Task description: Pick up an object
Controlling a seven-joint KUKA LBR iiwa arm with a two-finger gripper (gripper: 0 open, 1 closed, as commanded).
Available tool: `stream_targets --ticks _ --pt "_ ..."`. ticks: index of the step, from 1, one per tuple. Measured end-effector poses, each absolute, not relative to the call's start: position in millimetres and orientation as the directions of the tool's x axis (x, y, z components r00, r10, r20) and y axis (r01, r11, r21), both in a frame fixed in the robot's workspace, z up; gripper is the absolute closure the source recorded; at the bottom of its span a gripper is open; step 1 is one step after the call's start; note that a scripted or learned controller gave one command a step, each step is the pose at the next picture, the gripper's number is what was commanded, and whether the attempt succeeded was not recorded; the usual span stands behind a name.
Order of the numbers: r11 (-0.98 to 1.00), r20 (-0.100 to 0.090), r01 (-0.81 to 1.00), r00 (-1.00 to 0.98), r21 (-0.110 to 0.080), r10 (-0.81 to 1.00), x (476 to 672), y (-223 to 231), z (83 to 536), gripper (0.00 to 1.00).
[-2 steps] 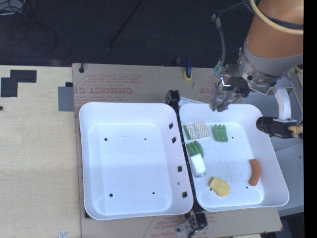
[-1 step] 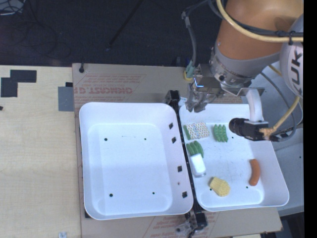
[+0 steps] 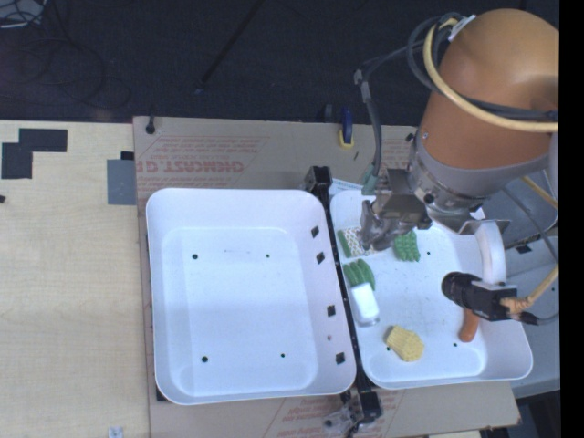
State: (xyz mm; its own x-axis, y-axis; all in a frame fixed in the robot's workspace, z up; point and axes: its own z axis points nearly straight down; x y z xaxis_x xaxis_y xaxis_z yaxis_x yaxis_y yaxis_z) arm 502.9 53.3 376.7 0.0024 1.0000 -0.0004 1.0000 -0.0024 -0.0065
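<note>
My gripper (image 3: pixel 372 234) hangs low over the far left part of the right bin (image 3: pixel 511 363), under the big orange wrist. Just left of it lies a green-and-white ribbed piece (image 3: pixel 349 242). A bushy green piece (image 3: pixel 407 246) sits close on its right. Nearer the front, a green-topped white bottle-like thing (image 3: pixel 363 290) lies along the bin's left wall. A yellow corn piece (image 3: pixel 404 343) rests near the front, and an orange carrot (image 3: pixel 469 328) lies toward the right. Nothing can be seen held in the gripper.
The left bin (image 3: pixel 164 245) stands beside the right one, with a black divider clip strip (image 3: pixel 333 281) between them. A white plate-like disc (image 3: pixel 493 249) leans on the right bin's right side. Cables hang from the wrist above the far rim.
</note>
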Motion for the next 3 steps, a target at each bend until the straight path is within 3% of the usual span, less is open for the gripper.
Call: stream_targets --ticks 1,2,3 --pt "0.003 0.0 1.0 -0.003 0.008 1.0 567.4 85 483 1.0" --pt "-0.002 -0.001 1.0 0.002 -0.005 1.0 472.6 41 514 1.0" --pt "-0.005 -0.001 1.0 0.005 -0.01 1.0 477.7 -23 371 1.0"
